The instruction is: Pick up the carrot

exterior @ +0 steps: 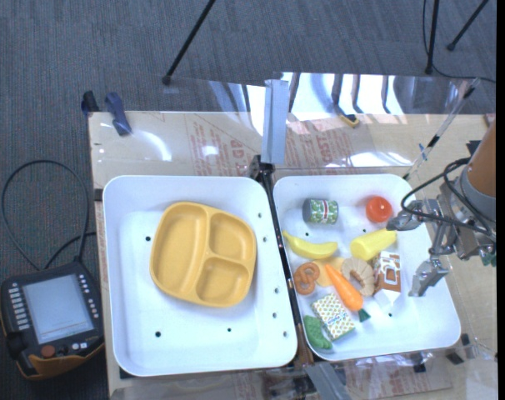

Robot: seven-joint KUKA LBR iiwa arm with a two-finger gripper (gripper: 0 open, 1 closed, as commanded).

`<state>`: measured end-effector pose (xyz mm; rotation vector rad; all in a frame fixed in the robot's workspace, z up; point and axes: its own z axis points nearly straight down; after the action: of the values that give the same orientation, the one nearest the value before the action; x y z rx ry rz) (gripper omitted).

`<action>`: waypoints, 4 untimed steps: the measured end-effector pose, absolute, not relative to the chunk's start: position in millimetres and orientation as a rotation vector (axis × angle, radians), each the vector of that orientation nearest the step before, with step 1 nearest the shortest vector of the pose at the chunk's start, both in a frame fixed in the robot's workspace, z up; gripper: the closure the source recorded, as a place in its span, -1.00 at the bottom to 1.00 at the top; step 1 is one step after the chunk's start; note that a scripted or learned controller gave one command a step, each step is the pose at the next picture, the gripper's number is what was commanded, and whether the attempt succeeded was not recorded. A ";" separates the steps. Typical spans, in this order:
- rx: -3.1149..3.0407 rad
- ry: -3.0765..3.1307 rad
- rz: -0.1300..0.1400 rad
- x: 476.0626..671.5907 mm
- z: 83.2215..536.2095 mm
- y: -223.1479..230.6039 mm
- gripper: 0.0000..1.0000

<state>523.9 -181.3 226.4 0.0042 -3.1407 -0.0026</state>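
Two shallow white bins sit side by side on the bench. Nearest the camera in the right bin (pixel 440 327) lie a green leafy item (pixel 317 332) and a pale patterned box (pixel 333 316); its printing is too small to read. Just beyond them the carrot (pixel 343 287) rests on the bin floor, lying flat. Its long axis runs diagonally: the narrow orange tip points up and left toward a round pretzel-like piece (pixel 306 277), and the green stem end points down and right toward the near edge. A tan cookie-shaped piece (pixel 358 273) touches the carrot's far side, and a small carton (pixel 389 273) with red and white print, not legible, stands just right of that.

Farther back are a banana (pixel 311 246) and a yellow wedge (pixel 373 243), then a green-labelled can (pixel 320 212) on its side and a red tomato (pixel 379 209); the can's label cannot be read.

The gripper (pixel 428 275) hangs over the right bin's right side, well apart from the carrot, with nothing between its fingers; whether they are spread or closed I cannot tell.

The left bin (pixel 127 307) holds a yellow divided plate (pixel 204 254). Faint reversed red lettering on the bench beyond the bins is unreadable.
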 end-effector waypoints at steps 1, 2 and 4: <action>0.149 -3.132 -0.007 501.9 138.0 -99.6 -1.00; 0.362 -3.117 -0.004 487.8 85.9 -87.3 -1.00; 0.232 -3.140 -0.001 496.6 221.8 -35.7 1.00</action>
<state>496.6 -35.7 221.8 0.2322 -3.1403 -0.0011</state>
